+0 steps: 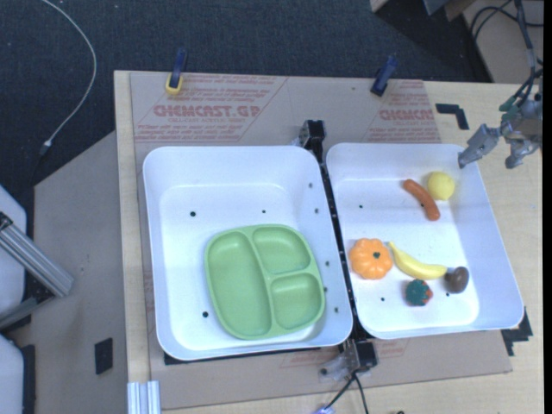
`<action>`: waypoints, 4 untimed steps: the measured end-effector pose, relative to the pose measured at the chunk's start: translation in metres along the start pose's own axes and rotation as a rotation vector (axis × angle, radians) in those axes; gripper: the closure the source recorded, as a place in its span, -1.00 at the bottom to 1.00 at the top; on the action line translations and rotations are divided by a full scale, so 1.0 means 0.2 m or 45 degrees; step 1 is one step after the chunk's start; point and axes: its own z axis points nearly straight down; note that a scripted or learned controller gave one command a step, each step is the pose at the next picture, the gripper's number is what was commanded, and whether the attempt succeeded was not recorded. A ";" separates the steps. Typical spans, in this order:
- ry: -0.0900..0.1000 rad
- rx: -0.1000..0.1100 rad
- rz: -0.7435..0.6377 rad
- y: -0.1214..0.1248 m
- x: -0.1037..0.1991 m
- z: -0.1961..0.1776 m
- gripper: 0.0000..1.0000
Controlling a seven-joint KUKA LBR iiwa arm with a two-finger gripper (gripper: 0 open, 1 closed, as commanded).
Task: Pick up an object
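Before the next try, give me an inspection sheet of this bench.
Surface: cardboard-topped bench bearing left bin and right bin.
Job's things: in the right bin, sausage touching lemon; pumpkin beside banana; brown piece; teal-and-red piece.
Clutter: green divided plate in the left bin.
Grippers: tool at the right bin's far right corner, nothing between its fingers.
Cables: white cable on the floor.
Surroundings: dark carpet.

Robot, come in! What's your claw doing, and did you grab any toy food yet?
Gripper open, above right bin's far corner. Nothing grabbed. Lemon nearest, beside sausage.
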 end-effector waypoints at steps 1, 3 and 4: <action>-0.004 -0.018 -0.005 0.01 0.01 -0.04 -1.00; -0.001 -0.009 -0.004 0.02 0.00 0.42 -1.00; -0.001 -0.008 -0.005 -0.01 0.01 0.73 -1.00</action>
